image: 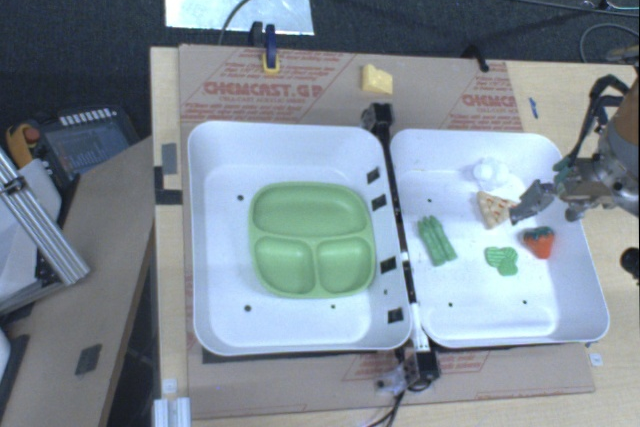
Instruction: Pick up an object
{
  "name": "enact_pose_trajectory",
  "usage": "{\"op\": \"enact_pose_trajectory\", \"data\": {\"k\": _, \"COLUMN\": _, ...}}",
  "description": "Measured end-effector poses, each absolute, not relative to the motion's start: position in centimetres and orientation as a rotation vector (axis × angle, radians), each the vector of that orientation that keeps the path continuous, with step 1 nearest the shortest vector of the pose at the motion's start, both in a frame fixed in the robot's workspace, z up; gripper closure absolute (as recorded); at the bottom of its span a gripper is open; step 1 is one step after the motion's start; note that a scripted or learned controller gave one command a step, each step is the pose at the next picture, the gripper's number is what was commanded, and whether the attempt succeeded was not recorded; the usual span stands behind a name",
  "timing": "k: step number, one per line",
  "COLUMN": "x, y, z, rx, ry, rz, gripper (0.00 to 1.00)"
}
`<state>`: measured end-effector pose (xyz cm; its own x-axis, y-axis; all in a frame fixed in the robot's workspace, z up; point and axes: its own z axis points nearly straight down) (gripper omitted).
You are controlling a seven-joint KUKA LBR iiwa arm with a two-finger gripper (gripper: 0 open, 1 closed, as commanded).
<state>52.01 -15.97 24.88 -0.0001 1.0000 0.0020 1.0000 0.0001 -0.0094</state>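
A toast-like wedge (493, 208) lies in the right bin (560, 320), the gripper (530, 203) poised just beside it, whether spread or closed unclear, nothing visibly held. The approach looks under way; next comes closing squarely over one item. A green divided plate (308, 237) sits in the left bin (215, 215).

You see a green divided plate (308, 240) in the left white bin (215, 155). A yellow block (377, 79) lies on the cardboard sheet (300, 85) behind the bins. A handheld controller (85, 143) rests at far left.
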Motion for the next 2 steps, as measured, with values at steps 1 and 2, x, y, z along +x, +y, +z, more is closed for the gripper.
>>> {"op": "enact_pose_trajectory", "data": {"k": 1, "x": 52.2, "y": -15.9, "z": 25.4, "rx": -2.219, "ry": -2.226, "rz": -0.001, "gripper": 0.00}}
{"op": "enact_pose_trajectory", "data": {"k": 2, "x": 52.0, "y": -16.4, "z": 19.3, "rx": -2.218, "ry": -2.220, "rz": 0.003, "gripper": 0.00}}
